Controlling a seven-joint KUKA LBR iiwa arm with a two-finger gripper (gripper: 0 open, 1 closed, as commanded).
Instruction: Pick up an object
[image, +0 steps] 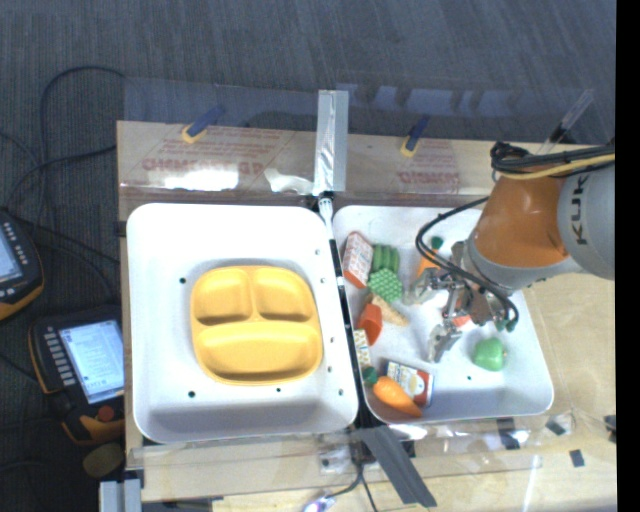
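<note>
Gripper (447, 322) hung low in the right bin (530, 385), its fingers slightly apart and holding nothing, just left of a green ball (489, 353). Carrot (392, 393), carton (409, 378) and green blocks (385, 274) lay along that bin's left side. The left bin (160, 250) held a yellow tray (257, 322).

"KU" in black letters on grey arm (590, 215); rest cut off.
</note>
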